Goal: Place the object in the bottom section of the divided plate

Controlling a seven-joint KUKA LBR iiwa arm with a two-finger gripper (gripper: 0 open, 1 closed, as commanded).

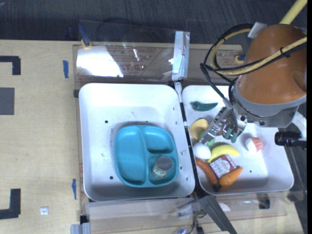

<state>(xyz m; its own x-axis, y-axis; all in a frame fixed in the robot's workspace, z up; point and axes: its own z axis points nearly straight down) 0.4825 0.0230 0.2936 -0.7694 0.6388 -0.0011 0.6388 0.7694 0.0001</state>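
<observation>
A blue divided plate [129, 155] lies in the left bin [97, 106]. A greyish round object [163, 165] rests in the plate's small lower right section. My gripper [220, 126] hangs over the right bin [273, 174], near its left side. It is just above a cluster of toy foods. A yellow rounded piece [199, 128] sits right beside it to the left. A yellow banana [225, 151] and a white egg [202, 151] lie just below it.
The right bin also holds a green pepper [204, 105] at the back, a red packet [221, 167], an orange carrot [230, 177] and a pink and white item [253, 144]. A clear plastic sheet [126, 57] lies behind the left bin. The arm's orange band [273, 62] looms over the right bin.
</observation>
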